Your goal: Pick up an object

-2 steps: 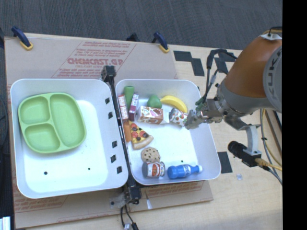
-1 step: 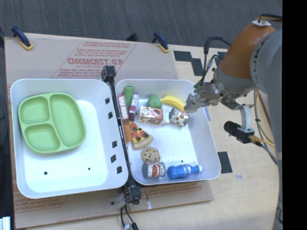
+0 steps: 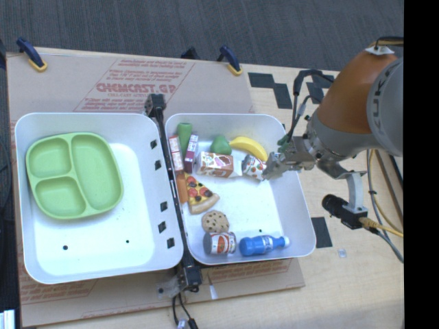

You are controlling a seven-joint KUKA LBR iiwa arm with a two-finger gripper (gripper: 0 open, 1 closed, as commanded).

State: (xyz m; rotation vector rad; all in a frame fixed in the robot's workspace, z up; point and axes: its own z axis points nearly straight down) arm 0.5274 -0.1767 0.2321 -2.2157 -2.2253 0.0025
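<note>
The right bin holds toy food. A yellow banana lies at the back, beside a green wedge and a green cylinder. A printed snack packet rests in the middle. A small red-and-white packet sits right at the tip of my gripper, which reaches in over the bin's right wall. The packet touches or nearly touches the gripper. Toward the front are a pizza slice, a cookie, a can and a blue bottle.
The left bin carries a green divided plate. Small boxes and an orange carrot line the right bin's left wall. Cardboard lies behind the bins. Cables and a black fitting hang right of the bin.
</note>
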